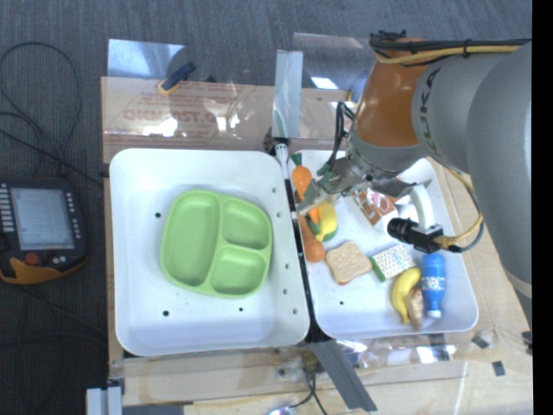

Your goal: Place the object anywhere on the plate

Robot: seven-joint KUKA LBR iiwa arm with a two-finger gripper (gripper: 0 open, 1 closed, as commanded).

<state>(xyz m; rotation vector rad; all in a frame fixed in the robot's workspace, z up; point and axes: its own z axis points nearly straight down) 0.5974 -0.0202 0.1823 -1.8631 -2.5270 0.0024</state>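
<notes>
Tool (333, 180) hangs low over the right bin's (458, 314) left side, among toy foods; whether it grips anything I cannot tell. Just near-left of it lies a yellow toy fruit (325, 220), the likely object. Left, in the other bin, waits the green plate (216, 242).

No text could be read with certainty anywhere. The flat brown cardboard sheet (186, 115) behind the left white bin (130, 258) carried faded reddish lettering under clear film, too blurred to make out. The grey handheld pendant (39, 227), left of that bin, showed a pale screen with illegible lines.
</notes>
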